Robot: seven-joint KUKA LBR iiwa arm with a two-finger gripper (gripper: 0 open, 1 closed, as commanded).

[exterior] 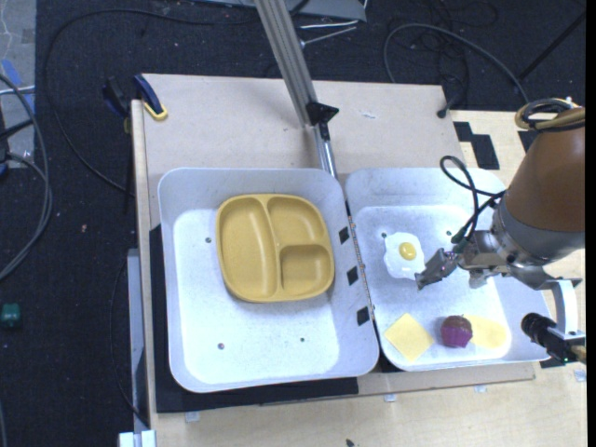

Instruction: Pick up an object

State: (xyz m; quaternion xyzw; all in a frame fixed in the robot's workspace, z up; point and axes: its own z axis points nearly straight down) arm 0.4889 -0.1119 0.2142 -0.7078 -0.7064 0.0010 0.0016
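In the right bin lie a fried egg, a yellow cheese slice, a purple round object and a pale yellow piece just right of it. My gripper hangs low over the right bin, just right of the fried egg and above the purple object. Its dark fingers point left toward the egg, and nothing shows between them. The arm's orange band fills the right edge.
The left bin holds a yellow divided tray. A grey metal pole slants down from the top to the gap between the bins. Black cables loop over the right bin's back.
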